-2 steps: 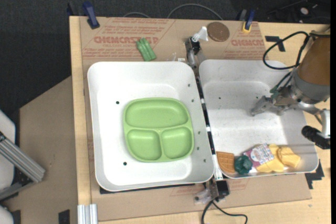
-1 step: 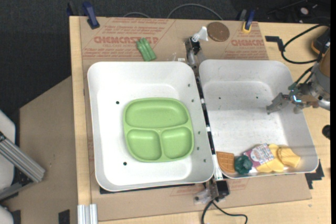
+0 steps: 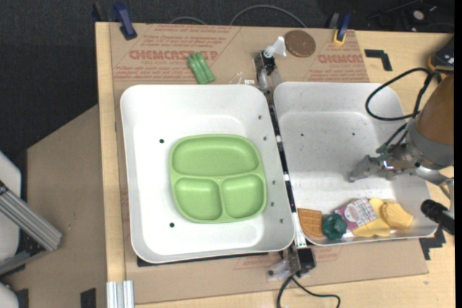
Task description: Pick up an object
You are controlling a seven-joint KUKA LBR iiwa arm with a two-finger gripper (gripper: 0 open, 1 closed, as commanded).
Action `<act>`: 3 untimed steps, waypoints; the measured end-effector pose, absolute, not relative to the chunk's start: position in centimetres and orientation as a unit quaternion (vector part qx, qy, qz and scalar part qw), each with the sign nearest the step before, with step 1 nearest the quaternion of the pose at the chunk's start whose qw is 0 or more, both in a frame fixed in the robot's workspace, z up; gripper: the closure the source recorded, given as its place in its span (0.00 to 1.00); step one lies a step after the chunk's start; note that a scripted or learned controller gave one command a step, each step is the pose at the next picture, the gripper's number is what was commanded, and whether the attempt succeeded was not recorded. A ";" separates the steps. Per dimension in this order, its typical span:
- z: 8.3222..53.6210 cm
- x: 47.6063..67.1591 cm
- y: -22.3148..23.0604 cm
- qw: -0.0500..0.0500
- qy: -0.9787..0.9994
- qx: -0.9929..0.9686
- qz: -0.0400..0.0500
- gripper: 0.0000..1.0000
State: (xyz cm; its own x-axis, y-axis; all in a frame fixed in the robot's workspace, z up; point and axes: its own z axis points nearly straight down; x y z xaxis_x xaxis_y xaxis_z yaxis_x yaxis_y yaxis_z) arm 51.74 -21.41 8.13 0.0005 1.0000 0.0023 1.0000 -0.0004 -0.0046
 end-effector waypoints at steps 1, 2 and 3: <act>13.3 49.2 -22.3 -0.002 -0.707 -0.708 0.000 0.00; 8.3 49.5 -21.7 0.002 -0.707 -0.707 0.000 0.00; 9.0 57.4 -21.9 -0.004 -0.709 -0.705 -0.002 0.00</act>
